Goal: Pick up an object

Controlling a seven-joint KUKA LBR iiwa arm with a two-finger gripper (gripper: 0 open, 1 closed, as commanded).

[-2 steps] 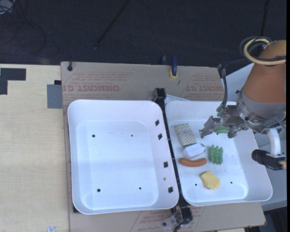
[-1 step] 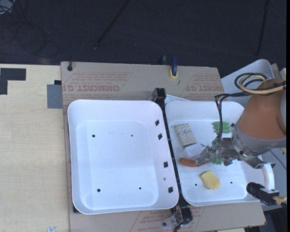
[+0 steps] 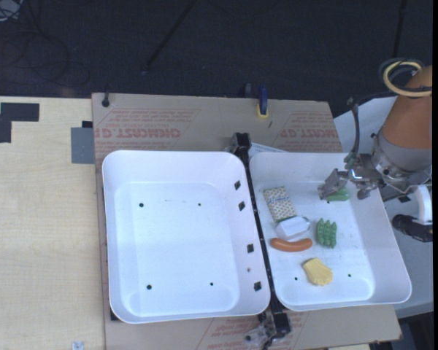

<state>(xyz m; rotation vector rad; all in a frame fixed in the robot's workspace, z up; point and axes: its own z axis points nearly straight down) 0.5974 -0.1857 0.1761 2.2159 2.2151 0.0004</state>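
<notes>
Claw (image 3: 339, 189) over right bin (image 3: 365, 286), clamped on small green piece (image 3: 339, 194).

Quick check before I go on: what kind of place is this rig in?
Probably a robotics lab bench for grasping trials: two shallow white bins on cardboard sheeting, small toy items such as an orange sausage-shaped piece, and loose black cables behind.

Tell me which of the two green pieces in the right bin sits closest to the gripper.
The light green piece at the gripper, toward the bin's far right side. The other, a darker ridged green piece, lies nearer the camera beside the sausage.
</notes>
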